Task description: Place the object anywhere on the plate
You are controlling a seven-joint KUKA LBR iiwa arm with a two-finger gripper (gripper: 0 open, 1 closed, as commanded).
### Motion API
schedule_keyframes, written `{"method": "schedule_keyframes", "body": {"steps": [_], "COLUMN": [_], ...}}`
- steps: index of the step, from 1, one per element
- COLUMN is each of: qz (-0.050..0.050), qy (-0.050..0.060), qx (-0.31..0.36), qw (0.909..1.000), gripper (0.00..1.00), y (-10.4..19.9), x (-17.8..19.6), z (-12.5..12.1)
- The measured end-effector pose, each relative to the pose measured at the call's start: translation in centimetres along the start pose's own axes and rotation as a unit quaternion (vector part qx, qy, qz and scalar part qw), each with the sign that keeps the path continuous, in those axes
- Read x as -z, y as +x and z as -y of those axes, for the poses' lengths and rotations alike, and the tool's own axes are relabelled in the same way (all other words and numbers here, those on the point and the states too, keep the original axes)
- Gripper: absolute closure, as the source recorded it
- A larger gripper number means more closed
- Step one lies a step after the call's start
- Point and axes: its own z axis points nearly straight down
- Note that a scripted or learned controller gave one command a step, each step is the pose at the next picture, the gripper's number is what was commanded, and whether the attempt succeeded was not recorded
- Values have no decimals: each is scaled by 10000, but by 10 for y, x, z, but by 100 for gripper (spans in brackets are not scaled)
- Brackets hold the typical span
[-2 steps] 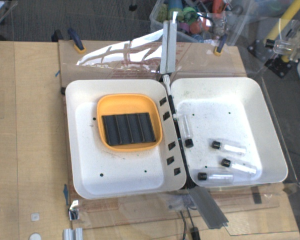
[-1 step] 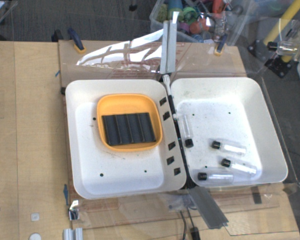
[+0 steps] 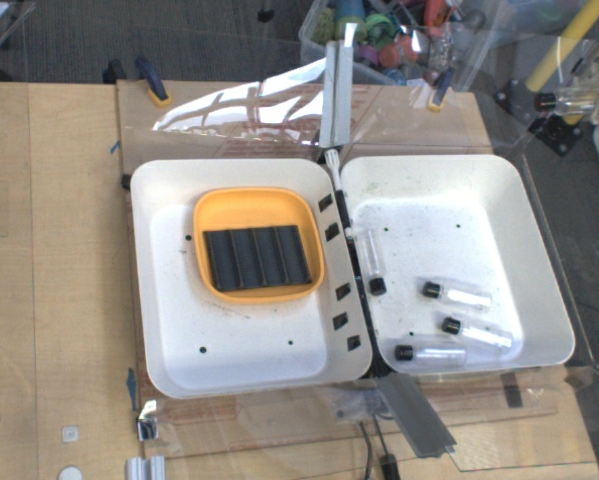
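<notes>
There are two white bins: the left bin and the right bin. In the left bin there is one orange plate, and on this plate lies one black ribbed block. In the right bin there are four clear vials with black caps. One vial lies at 9 o'clock of the bin, just beside the divider. The three other vials lie toward 5 o'clock: the first, the second and the third. Along the divider between the bins I count five small black tabs.
</notes>
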Motion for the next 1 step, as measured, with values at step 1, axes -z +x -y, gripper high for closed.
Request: {"method": "schedule_keyframes", "body": {"steps": [1], "qz": [2], "qy": [-8], "qx": [1971], "qw": [9804], "gripper": [100], "y": [-5], "x": [0], "z": [1]}}
